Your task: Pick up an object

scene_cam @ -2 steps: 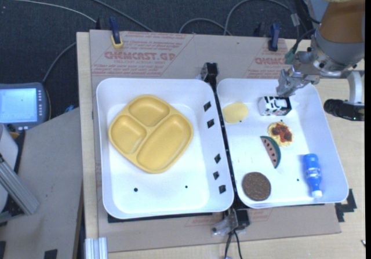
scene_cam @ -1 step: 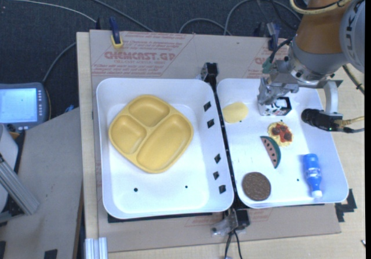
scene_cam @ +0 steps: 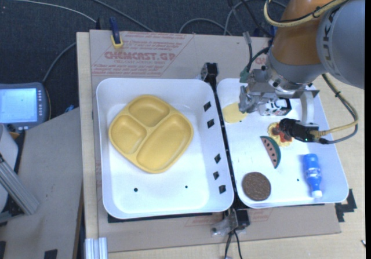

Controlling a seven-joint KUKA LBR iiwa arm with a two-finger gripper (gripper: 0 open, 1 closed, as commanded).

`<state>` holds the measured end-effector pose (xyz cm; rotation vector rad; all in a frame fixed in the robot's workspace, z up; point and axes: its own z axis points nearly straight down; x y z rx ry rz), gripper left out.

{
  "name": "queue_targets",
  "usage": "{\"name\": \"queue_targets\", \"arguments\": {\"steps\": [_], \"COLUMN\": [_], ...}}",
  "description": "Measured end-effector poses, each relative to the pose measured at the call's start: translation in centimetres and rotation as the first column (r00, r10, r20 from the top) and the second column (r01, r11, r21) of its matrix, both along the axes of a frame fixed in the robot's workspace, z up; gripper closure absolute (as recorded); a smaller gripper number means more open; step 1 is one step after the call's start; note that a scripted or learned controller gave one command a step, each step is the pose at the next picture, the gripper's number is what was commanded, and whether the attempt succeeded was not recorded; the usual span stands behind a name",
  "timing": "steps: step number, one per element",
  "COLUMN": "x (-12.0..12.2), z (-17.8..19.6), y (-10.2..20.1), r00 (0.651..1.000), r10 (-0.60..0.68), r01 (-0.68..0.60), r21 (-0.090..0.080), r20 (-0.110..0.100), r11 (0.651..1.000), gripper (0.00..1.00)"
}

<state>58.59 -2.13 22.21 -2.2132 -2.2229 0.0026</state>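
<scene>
The tool (scene_cam: 250, 103) hangs low over the far left corner of the right bin (scene_cam: 330, 159), just above a flat yellow piece (scene_cam: 231, 113); whether it is wide or narrow, I cannot tell. Nearer lie a watermelon slice (scene_cam: 271, 150), brown disc (scene_cam: 255, 185) and blue bottle (scene_cam: 312, 174). A yellow divided plate (scene_cam: 151, 132) sits in the left bin (scene_cam: 110, 153).

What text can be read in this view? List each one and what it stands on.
"CHEMCAST GP" in red on the brown board behind the bins; the smaller red lines around it are too blurred to read.
Blue bottle: label too small to read.
Small screen at the left: contents unreadable.
</scene>
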Motion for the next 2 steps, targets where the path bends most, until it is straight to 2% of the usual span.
{"name": "queue_targets", "arguments": {"steps": [2], "x": [-2.1], "z": [-0.4], "y": [10.5], "r00": [1.000], "r10": [0.002], "r01": [-0.002], "r21": [0.001], "r20": [0.000], "r11": [1.000], "gripper": [1.00]}}
